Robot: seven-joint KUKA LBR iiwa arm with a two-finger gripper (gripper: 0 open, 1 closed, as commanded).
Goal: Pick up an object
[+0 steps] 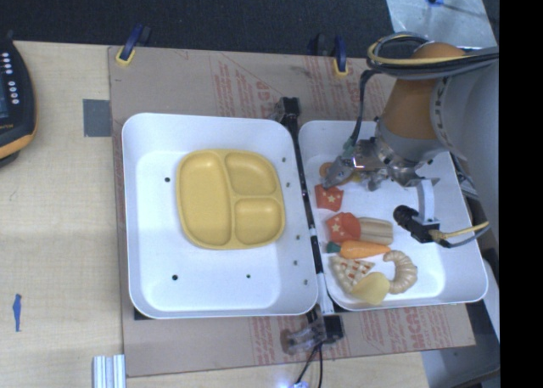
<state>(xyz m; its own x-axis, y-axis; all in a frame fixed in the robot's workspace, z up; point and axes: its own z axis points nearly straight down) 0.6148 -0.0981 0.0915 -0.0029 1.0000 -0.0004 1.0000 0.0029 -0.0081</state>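
The right bin [458, 280] holds several toy foods along its left and front side: a red piece [329, 198], a strawberry-like red piece [344, 227], a beige roll [376, 228], an orange carrot [365, 250], a pizza slice [348, 272], a shrimp [405, 267] and a yellow piece [371, 289]. My gripper [344, 171] reaches down at the bin's upper left, just above the red piece. A small grey-brown object seems to lie at its tip, but I cannot make out whether it is held.
The left bin [153, 276] carries a yellow three-compartment plate [229, 198] in its middle. A black divider hinge [307, 208] runs between the bins. A black cable and plug [417, 223] hang over the right bin. A black and orange pendant [10, 98] lies at far left.
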